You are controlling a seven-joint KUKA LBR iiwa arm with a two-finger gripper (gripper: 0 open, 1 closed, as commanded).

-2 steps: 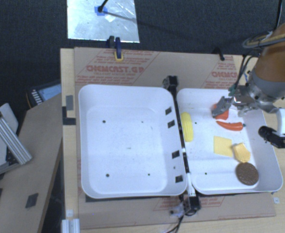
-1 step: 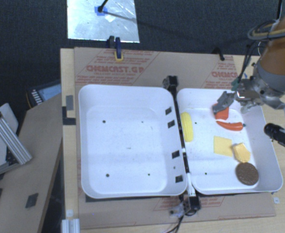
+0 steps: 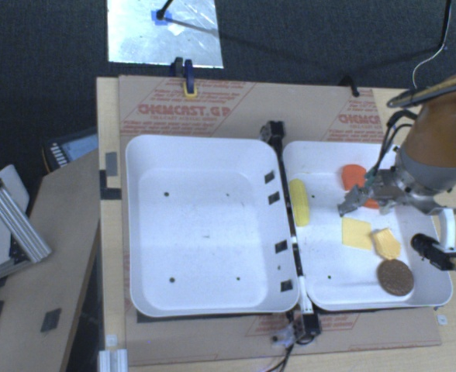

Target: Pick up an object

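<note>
The right bin holds several small items. A yellow corn cob lies along its left wall. An orange piece sits near the back, partly covered by my gripper, which hangs low over the bin's middle just in front of it. A flat pale yellow slice lies right below the gripper. A yellow chunk is beside the slice, and a brown round disc rests near the front right corner.
The left bin stands next to the right one, parted by a ridge with black clips. The arm's orange band and a white hook-shaped part overhang the right bin's right side.
</note>
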